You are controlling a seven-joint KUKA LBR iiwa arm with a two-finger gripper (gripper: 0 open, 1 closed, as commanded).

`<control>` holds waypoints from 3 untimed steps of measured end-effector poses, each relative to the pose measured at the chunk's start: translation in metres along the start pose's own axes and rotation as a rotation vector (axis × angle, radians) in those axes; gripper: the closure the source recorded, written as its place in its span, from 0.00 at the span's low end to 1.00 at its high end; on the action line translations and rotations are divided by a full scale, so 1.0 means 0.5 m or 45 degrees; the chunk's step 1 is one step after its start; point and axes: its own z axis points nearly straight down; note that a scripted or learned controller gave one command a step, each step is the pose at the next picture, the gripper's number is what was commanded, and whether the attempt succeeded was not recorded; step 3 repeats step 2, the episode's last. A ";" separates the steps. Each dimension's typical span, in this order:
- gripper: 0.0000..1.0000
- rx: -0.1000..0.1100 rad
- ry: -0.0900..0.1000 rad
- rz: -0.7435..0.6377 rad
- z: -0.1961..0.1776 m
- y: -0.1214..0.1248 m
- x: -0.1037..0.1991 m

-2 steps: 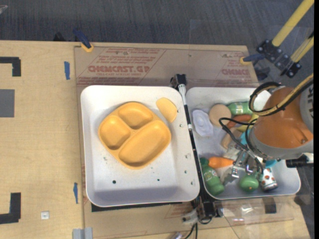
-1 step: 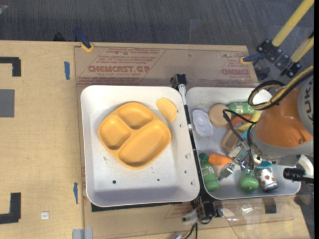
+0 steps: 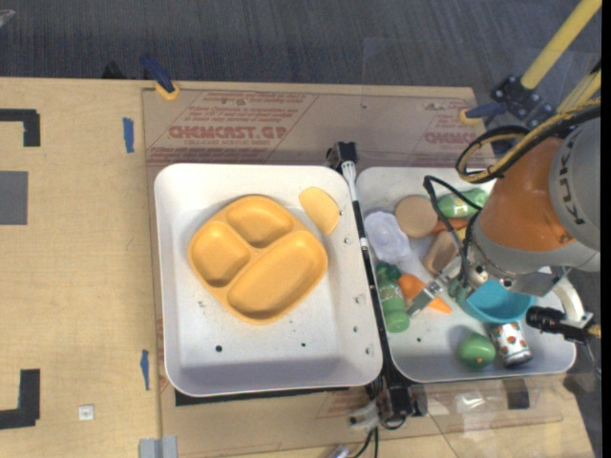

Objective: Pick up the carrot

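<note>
Arm down in the right bin, gripper at the carrot.

The grey KUKA arm with its orange band reaches in from the right and hangs low over the right white bin, a shallow, smooth-walled plastic tray. The left white bin bears a glossy yellow three-compartment plate and, just beside it, a small yellow oval piece. In the right bin a teal bowl lies partly under the wrist, near a green bottle, a small red-and-white can and a rounded green vegetable. The gripper sits at the small orange carrot, which lies on the bin floor between bottle and bowl; whether the jaws are spread or closed on it I cannot tell.
</note>
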 end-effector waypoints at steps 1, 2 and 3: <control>0.00 -0.013 0.002 0.748 0.000 -0.034 0.024; 1.00 -0.018 -0.005 0.746 -0.023 -0.032 0.020; 1.00 -0.018 -0.005 0.746 -0.023 -0.032 0.020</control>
